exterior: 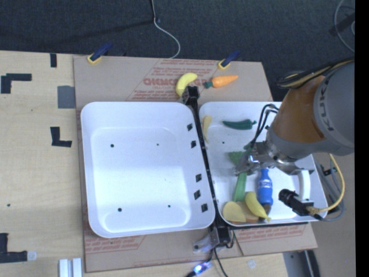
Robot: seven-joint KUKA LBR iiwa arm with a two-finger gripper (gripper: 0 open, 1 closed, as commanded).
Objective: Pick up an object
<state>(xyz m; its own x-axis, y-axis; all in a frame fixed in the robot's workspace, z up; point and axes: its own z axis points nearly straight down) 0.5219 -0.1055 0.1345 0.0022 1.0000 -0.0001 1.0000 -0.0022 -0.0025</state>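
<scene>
You can read red print on the cardboard sheet [161, 82] under the bins, but it is upside down and too blurred to make out; part of a grey "KUKA" mark shows on the arm [340, 111]. Take the right bin [214, 146] as your landmark. Inside it, near its front edge, a blue bottle [264, 190] lies with its long axis running roughly back to front, its white cap toward the back. Just beside it on the left lies a yellow banana [255, 205], slanting toward the front right, and a green stick-shaped piece [240, 184] stands nearly parallel to the bottle. A green pepper [238, 123] lies crosswise near the bin's back wall. The jaws [253, 161] sit low in the bin, just behind the bottle's cap, over a green object [236, 156]; you cannot tell how far they are apart or whether they grip anything. Behind the bin, on the bench, lie another banana [184, 82] and an orange carrot [223, 81].
</scene>
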